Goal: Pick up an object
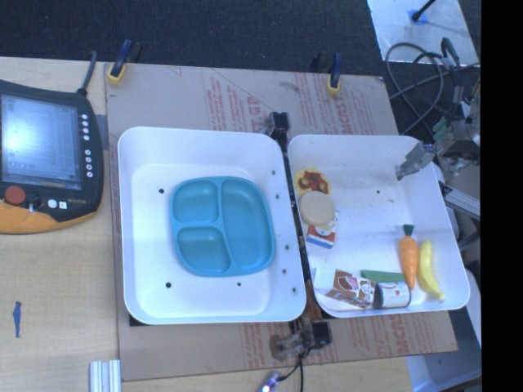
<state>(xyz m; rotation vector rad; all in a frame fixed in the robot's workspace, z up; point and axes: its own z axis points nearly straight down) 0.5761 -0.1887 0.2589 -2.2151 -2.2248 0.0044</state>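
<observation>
I am hanging at the far right corner of the right bin point(372, 149), with my tool point(411, 163) just over its rim, so I judge that I am at the very start: approaching, with nothing chosen or taken yet. My tool is showing as a small grey wedge against the white wall, too small and blurred to read, so I cannot tell whether it is released or clenched. Nothing is showing in it, and it is touching none of the objects.

The things I could be picking are all lying in the right bin, well apart from me. A carrot point(408, 256) and a banana point(428, 269) are lying side by side near the right wall, closest to my side. A dark-capped bottle point(391, 295) is lying on its side along the near edge, with a green stick point(382, 275) just above it and a brown printed packet point(350, 287) touching its left end. Against the left wall a round tan-lidded jar point(317, 208) is sitting between a pretzel-like piece point(312, 180) and a small red and white box point(322, 236). The left bin point(139, 219) is holding a blue divided plate point(222, 224).

My next move, as I judge it, is calling for me to travel in over the bin, settle above one object such as the carrot, line up across its narrow width and descend. The banana lying so near could be getting in the way.
</observation>
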